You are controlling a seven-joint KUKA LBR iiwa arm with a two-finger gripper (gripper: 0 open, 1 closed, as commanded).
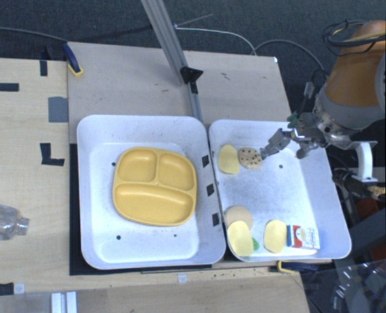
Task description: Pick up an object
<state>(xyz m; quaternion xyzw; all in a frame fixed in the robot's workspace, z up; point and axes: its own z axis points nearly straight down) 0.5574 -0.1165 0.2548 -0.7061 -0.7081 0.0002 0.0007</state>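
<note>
Jaws (266, 152) hover just right of the cookie (248, 157).

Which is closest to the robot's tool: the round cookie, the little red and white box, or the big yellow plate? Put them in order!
Seen from the camera view, starting from the tool:
1. Cookie, just beside the tool's tip, at the top of the right bin.
2. Red and white box, at the right bin's bottom corner.
3. Yellow plate, over in the left bin.
</note>
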